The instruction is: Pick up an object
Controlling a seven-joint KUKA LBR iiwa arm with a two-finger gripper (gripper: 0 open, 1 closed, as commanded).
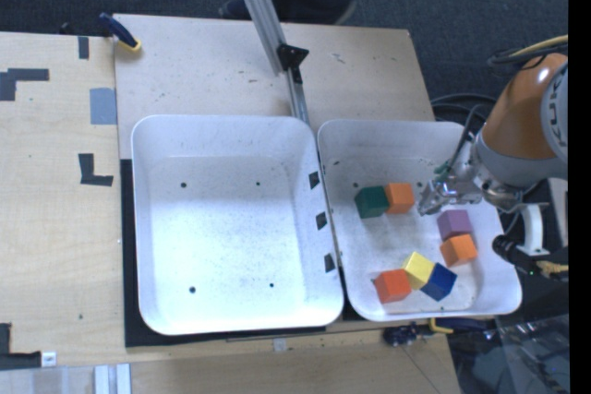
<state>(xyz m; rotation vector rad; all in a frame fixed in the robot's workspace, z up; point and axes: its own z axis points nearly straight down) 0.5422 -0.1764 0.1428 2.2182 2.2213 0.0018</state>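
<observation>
Here the gripper [434, 197] hangs low in the right bin [369, 136], its metal tip just off the right face of the orange cube [400, 197], which sits touching the green cube [371, 201] on its far side. From the gripper, that orange cube lies at nine o'clock, so close that the two may be in contact; I cannot tell whether they touch. Whether the gripper is spread or closed cannot be made out at this size, and nothing can be seen caught in it. The purple cube [453, 222] lies just beside the gripper at about five o'clock, with a second orange cube [459, 248] directly beyond it at six. Farther along toward seven o'clock, near the front wall of the bin, the yellow cube [418, 268], blue cube [439, 281] and red-orange cube [392, 285] huddle together. The nearest candidate, in my judgement, is the orange cube at nine o'clock, and a short sideways shift that way would be needed to straddle it. The left bin [157, 138] sits alongside on the bench [203, 60].
</observation>
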